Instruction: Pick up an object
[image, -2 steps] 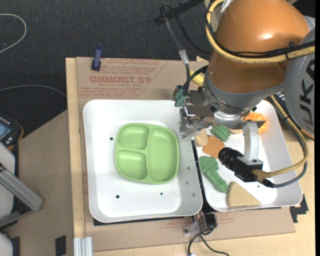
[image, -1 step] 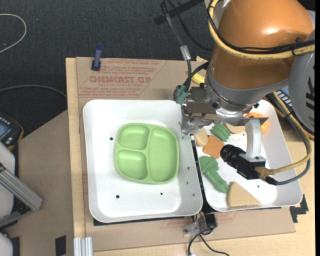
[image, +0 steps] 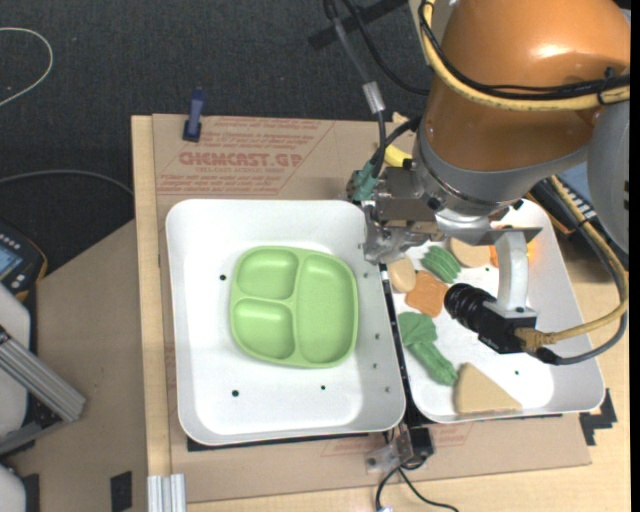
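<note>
A: What's hidden or cut off?

B: The arm (image: 520, 90) covers the far part of the right bin (image: 578, 350). A pale and orange thing (image: 470, 252) pokes out from under the wrist. It is mostly covered, so what it is can't be told. The leafy green piece (image: 440, 265) is partly under the arm too.

A: And the hand?

B: The hand (image: 382, 243) is at the right bin's far left corner, right by the seam with the left bin (image: 190, 330). Open or closed: cannot tell, the wrist blocks it.

A: What is nearest to it?

B: The small tan piece (image: 402, 276), just below and right of the hand. Whether they touch is unclear. The orange piece (image: 427, 295) sits against the tan piece's lower right side.

A: Anything with a clear long axis?

B: The long green piece (image: 425, 345). It lies along the right bin's left wall, and its axis slants from upper left to lower right in the view. Its lower end is just beside the tan wedge (image: 482, 392). The wedge lies flat by the near rim, with its narrow tip toward the upper left and its broad side to the rim. Both lie on the near side of the hand, the wedge well apart from it.

A: And the left bin?

B: The green divided plate (image: 295, 305) lies flat near the middle, with two small compartments on the left and one big one on the right. It is left of the hand and apart from it.

A: And the counter?

B: A cardboard sheet (image: 240, 155) with red print lies under both bins, with a blue clip (image: 193, 115) at its far left corner.
</note>
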